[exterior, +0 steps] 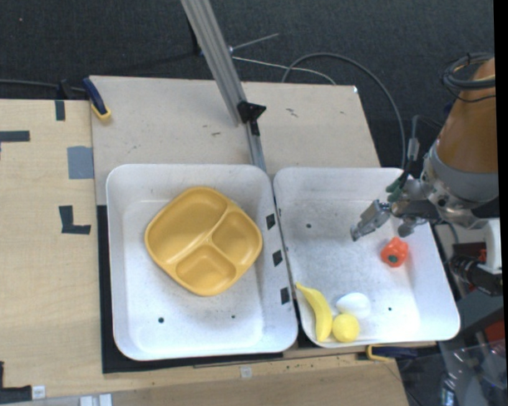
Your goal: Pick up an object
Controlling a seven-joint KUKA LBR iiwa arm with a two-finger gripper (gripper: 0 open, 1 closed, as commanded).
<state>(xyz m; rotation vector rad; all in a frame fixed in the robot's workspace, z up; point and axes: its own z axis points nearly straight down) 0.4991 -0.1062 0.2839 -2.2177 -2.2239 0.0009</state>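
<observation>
End effector (378, 219): over right bin (337, 187), upper right part, pointing left and down; whether released or clenched cannot be told, nothing seen in its grasp.
Orange-red object (395, 252): on bin floor, just beside end effector, below and slightly right; compact, no clear long axis; likeliest pick.
Banana (317, 311), white egg-like object (353, 303), yellow lemon-like object (346, 327): clustered at bin's near edge, well apart.
Yellow divided plate (204, 239): left bin (123, 269).
Counter (39, 247): beyond.
Hard to make out: fingertip detail.

yellow plate (204, 240) (white bins (123, 269)), orange pepper (395, 252)
</observation>
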